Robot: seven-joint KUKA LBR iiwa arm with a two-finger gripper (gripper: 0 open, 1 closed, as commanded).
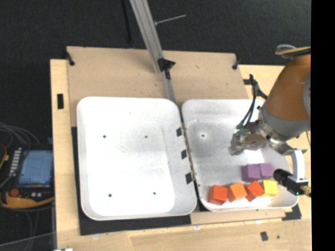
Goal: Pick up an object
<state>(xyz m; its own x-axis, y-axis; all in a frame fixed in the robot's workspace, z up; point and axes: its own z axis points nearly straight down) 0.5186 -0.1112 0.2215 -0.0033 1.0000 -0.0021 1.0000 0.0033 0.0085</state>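
Note:
Several small blocks lie along the near edge of the right bin [209,119]: an orange-red block [218,194], an orange block [237,191], a red block [255,189], a yellow block [270,187] and two purple blocks [257,171] just behind them. My gripper [238,144] hangs over the middle of the right bin, a little behind and left of the purple blocks. I see nothing between its fingers. The grey and orange arm [288,103] reaches in from the right.
The left bin [128,156] sits beside the right one, joined by black clips [184,153]. A metal pole [149,33] slants up from the back of the bench. A blue-screened device [32,171] with cables sits off the bench at the left.

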